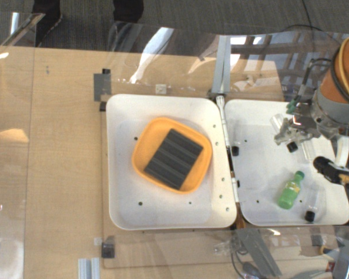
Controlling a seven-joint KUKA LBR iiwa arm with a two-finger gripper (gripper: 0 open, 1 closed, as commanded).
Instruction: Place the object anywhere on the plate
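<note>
A: Where the arm [343, 80]?
B: In from the right, over the right bin [262, 211]. Orange band at the top right corner, grey wrist just below, bent down toward the bin's upper right part.

A: And the pincer [291, 135]?
B: Hanging over the upper part of that bin, pointed left and down, tilted rather than upright. Metal parts and cabling crowded around the tip. Spread or pressed together: cannot tell, too cluttered and too small. Nothing seen pinched.

A: Location of the bottle [291, 192]?
B: Green, lying on its side on the floor of the right bin, lower half, cap end up and to the right. Below the pincer and apart from it, not touched.

A: Plate [141, 156]?
B: Orange, squarish, in the middle of the left bin [122, 208], turned at a slant. Dark ribbed block [174, 158] lying on it, covering most of the middle. Well apart from the bottle, with the wall between the bins in the gap.

A: Anything else?
B: Wooden bench [46, 156] under both bins, clear sheet with glare across the top.
</note>
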